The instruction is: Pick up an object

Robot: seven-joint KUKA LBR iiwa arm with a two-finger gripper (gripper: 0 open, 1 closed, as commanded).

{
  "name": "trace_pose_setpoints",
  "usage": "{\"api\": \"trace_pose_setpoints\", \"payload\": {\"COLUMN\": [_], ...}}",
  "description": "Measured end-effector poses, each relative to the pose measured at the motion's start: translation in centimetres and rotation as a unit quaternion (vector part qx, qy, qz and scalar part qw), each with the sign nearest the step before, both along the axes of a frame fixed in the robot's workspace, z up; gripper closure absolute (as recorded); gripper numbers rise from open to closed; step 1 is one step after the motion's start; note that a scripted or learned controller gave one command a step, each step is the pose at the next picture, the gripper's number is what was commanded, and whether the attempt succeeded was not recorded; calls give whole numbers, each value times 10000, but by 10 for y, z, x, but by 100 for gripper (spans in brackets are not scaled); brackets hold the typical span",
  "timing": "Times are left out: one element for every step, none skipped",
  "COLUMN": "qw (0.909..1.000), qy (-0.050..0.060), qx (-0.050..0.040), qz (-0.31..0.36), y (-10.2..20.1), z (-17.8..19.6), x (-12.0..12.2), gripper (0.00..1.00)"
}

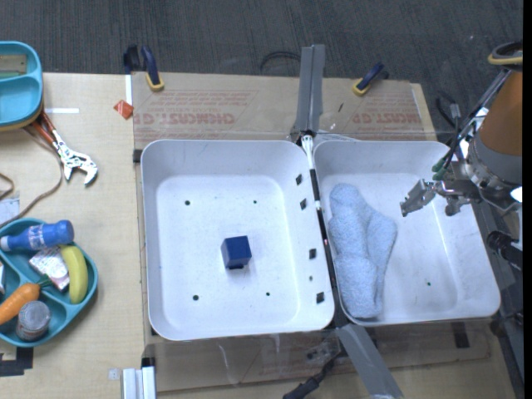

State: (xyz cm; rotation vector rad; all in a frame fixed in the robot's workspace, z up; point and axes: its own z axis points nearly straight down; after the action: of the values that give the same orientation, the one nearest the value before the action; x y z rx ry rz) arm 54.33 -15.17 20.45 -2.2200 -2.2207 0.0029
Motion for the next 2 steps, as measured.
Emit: {"api": "trace_pose_setpoints", "payload": {"qw": [9807,9844], "qy": [-1,-1], "qx": [-10,-11], "qz": [-1953,-1758], "y": [13,0], "z": [76,110], "x": [-65,-28], "gripper": [0,0]}}
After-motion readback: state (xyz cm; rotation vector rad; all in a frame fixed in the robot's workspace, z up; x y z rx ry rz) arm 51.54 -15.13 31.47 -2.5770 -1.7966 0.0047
